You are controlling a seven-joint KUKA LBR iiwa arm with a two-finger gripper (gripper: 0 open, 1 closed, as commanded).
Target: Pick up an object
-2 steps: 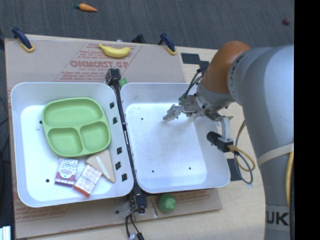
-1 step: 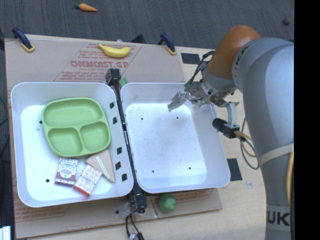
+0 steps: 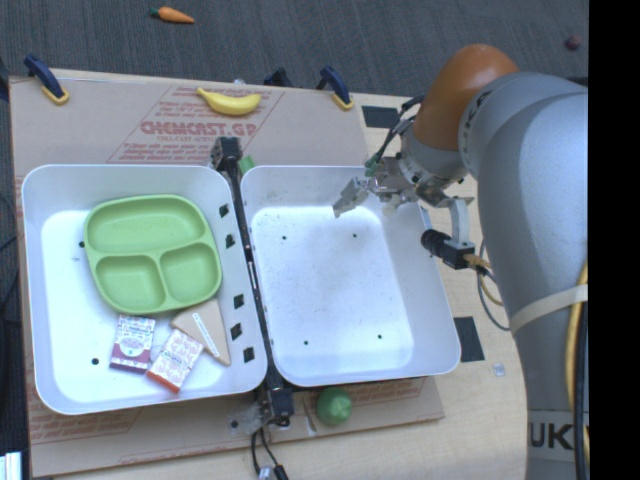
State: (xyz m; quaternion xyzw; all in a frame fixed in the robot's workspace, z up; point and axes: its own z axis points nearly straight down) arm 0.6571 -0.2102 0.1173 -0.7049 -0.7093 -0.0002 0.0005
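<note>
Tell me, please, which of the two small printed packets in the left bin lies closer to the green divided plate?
The darker packet, lying just below the plate; the lighter packet sits lower, beside the wedge.

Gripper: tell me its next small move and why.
Probably swing left across the divider. The gripper hangs over the right bin, while the green tray, two packets and a wedge lie in the left bin.
</note>
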